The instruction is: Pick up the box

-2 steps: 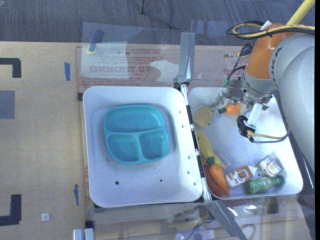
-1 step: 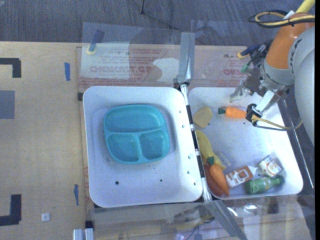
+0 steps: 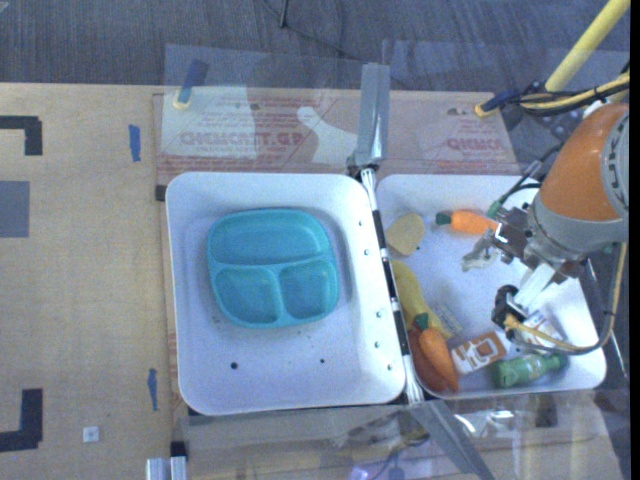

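1. Lying in the right bin [image 3: 572, 320] near its front wall: the box [image 3: 478, 351], small, white with orange print, set between an orange carrot-shaped toy [image 3: 435, 360] and a green bottle [image 3: 527, 369]. Both sit close against it; actual contact cannot be settled.
2. Gripper [image 3: 482, 253]: hangs over the bin's middle, apart from the box, with nothing seen in it. Open or closed cannot be told.
3. Step in hand, as judged: the approach. It is best to descend squarely over the box and grip across its two free sides, since the neighbours crowd the other two.
4. Also in this bin: banana [image 3: 408, 288], tan disc [image 3: 405, 233], small carrot [image 3: 466, 221].
5. Left bin [image 3: 190, 203]: teal divided plate [image 3: 270, 266].
6. Unclear: the box's print and its height.
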Available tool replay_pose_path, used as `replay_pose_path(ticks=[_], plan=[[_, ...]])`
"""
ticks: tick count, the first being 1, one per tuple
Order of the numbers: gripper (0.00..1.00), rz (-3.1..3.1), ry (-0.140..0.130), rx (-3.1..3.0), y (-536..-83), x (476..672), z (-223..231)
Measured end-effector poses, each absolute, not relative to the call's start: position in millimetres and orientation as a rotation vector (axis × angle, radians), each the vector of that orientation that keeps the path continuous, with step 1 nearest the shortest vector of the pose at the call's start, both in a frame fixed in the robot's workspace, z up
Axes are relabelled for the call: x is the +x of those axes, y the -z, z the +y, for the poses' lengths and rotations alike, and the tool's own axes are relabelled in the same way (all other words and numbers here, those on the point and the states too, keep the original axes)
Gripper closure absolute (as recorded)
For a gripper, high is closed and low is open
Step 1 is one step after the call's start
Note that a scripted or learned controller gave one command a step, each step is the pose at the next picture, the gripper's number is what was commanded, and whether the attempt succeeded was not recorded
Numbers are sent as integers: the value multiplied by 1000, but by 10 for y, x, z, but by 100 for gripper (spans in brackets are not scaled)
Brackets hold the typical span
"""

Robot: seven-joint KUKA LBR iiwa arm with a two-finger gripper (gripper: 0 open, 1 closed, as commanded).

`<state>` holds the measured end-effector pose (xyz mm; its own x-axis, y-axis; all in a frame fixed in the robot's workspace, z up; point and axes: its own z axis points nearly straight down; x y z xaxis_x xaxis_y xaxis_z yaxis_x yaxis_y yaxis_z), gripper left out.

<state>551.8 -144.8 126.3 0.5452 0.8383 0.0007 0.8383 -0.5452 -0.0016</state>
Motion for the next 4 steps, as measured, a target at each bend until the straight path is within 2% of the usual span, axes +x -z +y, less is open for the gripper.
replay_pose_path(ticks=[1,2,3,4], plan=[[0,-1686,-6,-2648,-871,6439,-1434],[0,-1874,1,-2524,-1597,6450,-1194],[0,-1867,11,-2532,-887,5790,-1133],[0,-1777,5,-2595,-876,6423,-1248]])
